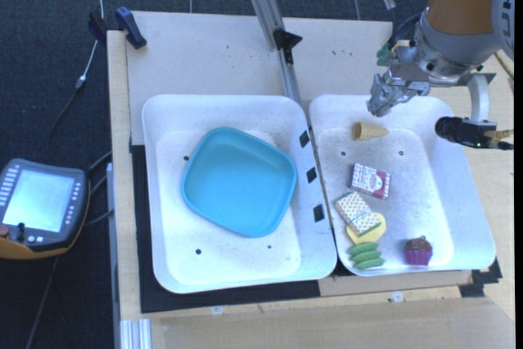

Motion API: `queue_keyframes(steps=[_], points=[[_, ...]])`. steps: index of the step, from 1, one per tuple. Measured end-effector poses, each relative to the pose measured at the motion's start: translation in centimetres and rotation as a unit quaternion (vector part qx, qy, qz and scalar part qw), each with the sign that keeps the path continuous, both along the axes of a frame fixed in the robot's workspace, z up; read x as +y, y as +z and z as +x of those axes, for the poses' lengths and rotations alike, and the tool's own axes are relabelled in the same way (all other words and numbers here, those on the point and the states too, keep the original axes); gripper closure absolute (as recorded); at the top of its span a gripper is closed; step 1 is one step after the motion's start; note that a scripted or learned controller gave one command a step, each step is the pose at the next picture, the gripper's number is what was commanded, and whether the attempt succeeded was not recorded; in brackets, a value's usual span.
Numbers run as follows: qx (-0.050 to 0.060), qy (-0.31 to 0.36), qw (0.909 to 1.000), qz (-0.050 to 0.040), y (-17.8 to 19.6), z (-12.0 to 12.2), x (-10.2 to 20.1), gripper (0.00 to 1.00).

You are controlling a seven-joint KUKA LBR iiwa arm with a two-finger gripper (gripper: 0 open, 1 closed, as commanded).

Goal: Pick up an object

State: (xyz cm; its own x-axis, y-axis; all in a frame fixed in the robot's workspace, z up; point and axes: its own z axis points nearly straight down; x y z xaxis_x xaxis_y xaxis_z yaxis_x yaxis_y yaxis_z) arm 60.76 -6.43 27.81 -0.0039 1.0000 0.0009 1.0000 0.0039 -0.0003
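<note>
Cone — right bin | just below pincer — apart

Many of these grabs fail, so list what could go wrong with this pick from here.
1. The gripper hangs above the small cone, which lies on its side near the right bin's back wall; it may well roll or slide away when touched.
2. The pink carton, checkered packet, yellow piece and green pods lie close together, so a grab there could catch two things or shove neighbours aside.
</note>
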Motion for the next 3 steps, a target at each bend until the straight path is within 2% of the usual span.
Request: queue_keyframes(steps=[3], points=[[0.0, 0.0, 1.0, 0.0001, -0.8, -6.3, 14.2, 1.0]])
